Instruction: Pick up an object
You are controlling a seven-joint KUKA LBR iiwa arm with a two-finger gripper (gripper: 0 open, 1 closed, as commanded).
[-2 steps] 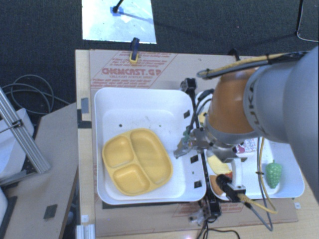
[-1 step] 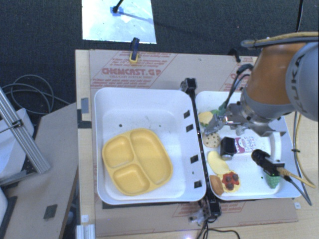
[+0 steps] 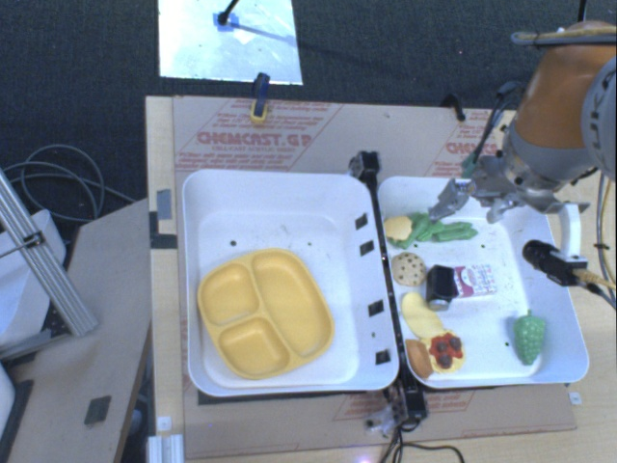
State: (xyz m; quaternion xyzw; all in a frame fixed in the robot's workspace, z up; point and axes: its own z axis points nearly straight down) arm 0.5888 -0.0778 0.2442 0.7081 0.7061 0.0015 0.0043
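two shallow white plastic bins sit side by side on the bench (image 3: 289, 133), the left bin (image 3: 280, 201) and the right bin (image 3: 564, 355). the grey arm with its orange band (image 3: 569, 85) reaches in from the right and hangs over the far edge of the right bin.

in the left bin lies a yellow three-compartment plastic plate (image 3: 265, 312), well apart from everything else.

the right bin holds the small things: a white and pink carton with a dark end (image 3: 461, 283) near the middle, a green pea pod toy (image 3: 442, 230) just beside a yellow round piece (image 3: 398, 228), a speckled cookie (image 3: 409, 268), a pale yellow slice (image 3: 421, 313), a small piece with red dots (image 3: 445, 351), and a green knobbly bunch (image 3: 528, 338) near the right wall.

the jaws (image 3: 474, 199) appear spread and released, grasping nothing, poised just above and behind the pea pod.

the pea pod looks the likeliest target. it is probably light, stiff plastic, smooth and a little slippery, so a pinch across its narrow middle should hold best. its neighbour, the yellow piece, lies close and could get nudged.
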